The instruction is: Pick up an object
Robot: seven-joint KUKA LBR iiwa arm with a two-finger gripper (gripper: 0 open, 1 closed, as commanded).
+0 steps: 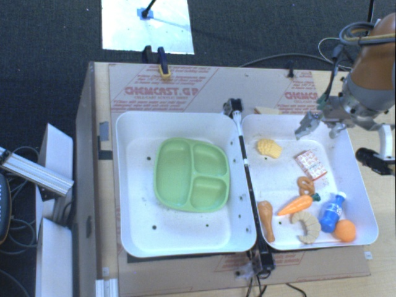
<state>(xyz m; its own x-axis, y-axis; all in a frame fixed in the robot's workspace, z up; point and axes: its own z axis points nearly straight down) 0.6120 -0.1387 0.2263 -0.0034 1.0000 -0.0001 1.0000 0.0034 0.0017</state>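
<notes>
The gripper [322,124] hangs with its two fingers spread apart and nothing between them, above the far edge of the right bin [352,166]. In that bin, the yellow corn piece [268,148] lies nearest the gripper; the red-and-white packet [310,163], pretzel [305,184], carrot [296,204], blue bottle [331,211] and orange [345,230] lie farther toward the bin's near edge.

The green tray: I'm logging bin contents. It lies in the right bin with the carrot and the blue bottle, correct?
Not quite. The camera view shows the green tray in the left bin; the carrot and the blue bottle do lie in the right bin.
</notes>
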